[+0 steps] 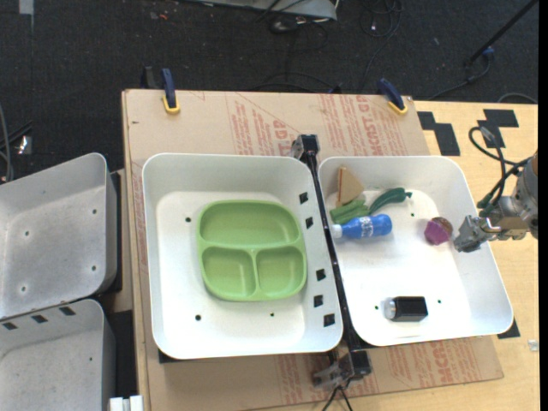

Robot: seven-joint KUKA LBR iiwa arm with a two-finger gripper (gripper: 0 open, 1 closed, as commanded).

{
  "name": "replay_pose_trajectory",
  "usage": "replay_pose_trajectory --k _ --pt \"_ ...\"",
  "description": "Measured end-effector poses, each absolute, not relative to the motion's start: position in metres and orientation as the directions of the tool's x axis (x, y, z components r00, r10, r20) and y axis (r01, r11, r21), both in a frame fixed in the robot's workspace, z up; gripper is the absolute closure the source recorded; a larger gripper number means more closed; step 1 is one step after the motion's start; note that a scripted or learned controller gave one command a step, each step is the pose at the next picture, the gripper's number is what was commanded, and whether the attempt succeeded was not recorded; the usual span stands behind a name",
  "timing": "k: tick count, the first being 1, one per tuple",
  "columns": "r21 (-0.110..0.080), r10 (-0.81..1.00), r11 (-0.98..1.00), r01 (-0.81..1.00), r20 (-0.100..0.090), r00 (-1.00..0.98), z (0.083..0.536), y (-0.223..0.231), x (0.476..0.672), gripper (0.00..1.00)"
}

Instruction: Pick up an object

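The right bin (479, 298) holds several objects. A blue bottle (363, 227) lies near its left wall, with a tan wedge (347, 185) and a green leafy piece (377, 201) just behind it. A small purple object (438, 230) sits toward the right side. A black box with a white end (406, 308) lies near the front. My gripper (472, 235) hangs at the bin's right wall, just right of the purple object and apart from it. Nothing shows in its grasp.
The left bin (171, 315) holds a light green divided plate (253, 248). A black divider (324, 238) runs between the bins. Two more white trays (51, 229) lie off the bench at the far left. Clamps (170, 92) hold the board's back edge.
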State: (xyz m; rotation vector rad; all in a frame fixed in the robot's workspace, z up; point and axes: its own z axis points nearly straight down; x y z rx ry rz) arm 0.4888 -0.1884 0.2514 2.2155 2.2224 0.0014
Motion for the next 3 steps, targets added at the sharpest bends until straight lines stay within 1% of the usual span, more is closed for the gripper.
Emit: replay_pose_trajectory --k 1,2,3 --pt "0.002 1.000 0.006 1.000 0.000 -0.006 0.256 -0.140 0.501 1.00" --pt "-0.001 1.000 0.006 1.000 0.000 -0.006 0.241 -0.090 0.521 1.00" --pt "0.002 1.000 0.006 1.000 0.000 -0.006 0.249 -0.039 0.543 1.00"
